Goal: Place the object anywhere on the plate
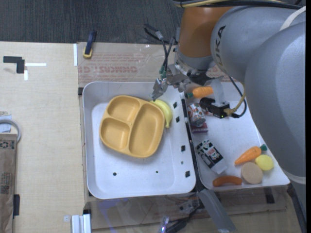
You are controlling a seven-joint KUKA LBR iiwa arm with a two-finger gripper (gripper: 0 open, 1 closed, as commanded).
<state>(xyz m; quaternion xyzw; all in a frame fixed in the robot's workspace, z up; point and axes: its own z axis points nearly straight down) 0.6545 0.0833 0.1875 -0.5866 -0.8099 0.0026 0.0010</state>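
The gripper (159, 89) is hovering over a yellow-green rounded toy fruit (165, 111) lying against the three-compartment yellow plastic plate (131, 125); its grip state cannot be told.

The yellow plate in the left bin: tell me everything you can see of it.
The yellow plate is a rounded, matte, plastic-looking dish split by raised ridges into three compartments: two smaller ones on its left and upper left, one long one on its right. It lies flat, right side up, on the floor of the left bin, toward the bin's back. A pale yellow-green object sits against its upper right rim, just below the hand. None of the compartments holds anything.
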